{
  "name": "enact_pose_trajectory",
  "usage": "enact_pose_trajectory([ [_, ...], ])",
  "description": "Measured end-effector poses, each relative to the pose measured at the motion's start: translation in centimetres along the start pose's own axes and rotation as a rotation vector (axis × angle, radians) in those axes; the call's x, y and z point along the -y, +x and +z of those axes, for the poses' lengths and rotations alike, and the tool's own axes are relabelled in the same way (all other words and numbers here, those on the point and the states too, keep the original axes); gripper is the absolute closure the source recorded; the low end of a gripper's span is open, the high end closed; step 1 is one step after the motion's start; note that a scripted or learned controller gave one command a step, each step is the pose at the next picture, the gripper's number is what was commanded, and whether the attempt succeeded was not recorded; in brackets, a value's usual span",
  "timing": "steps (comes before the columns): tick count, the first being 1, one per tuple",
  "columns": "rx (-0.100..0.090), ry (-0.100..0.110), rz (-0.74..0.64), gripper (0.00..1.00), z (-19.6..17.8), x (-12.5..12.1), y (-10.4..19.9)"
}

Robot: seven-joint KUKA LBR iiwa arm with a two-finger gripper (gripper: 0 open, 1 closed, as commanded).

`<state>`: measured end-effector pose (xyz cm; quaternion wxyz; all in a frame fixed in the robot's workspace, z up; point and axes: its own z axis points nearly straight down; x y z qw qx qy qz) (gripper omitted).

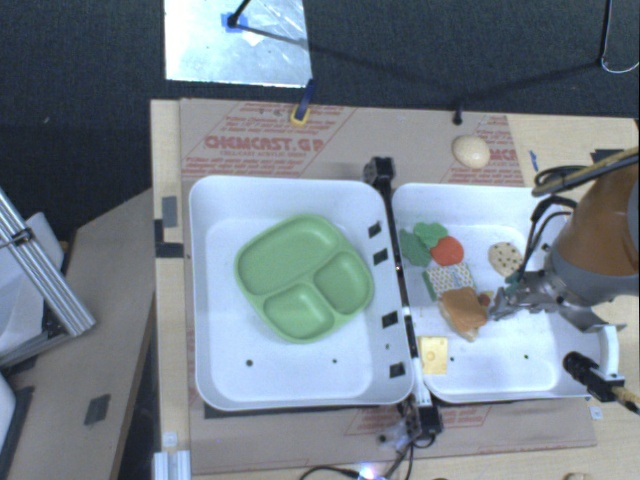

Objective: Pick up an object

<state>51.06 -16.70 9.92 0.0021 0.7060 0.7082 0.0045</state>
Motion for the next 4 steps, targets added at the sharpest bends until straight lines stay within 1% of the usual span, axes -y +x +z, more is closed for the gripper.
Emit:
enact_pose_trajectory([
  [1,0.006,0.003,-0.001,1.00,-6.2,0.2,0.3],
  [2,0.006,0.001,-0.002,1.00,-12.3,-0.8,0.2],
  [3,0.004,0.006,-0.001,1.00,-12.5,-0.9,0.2],
  [4,0.002,0.006,-0.006,1.00,-12.9,-2.5,4.7],
])
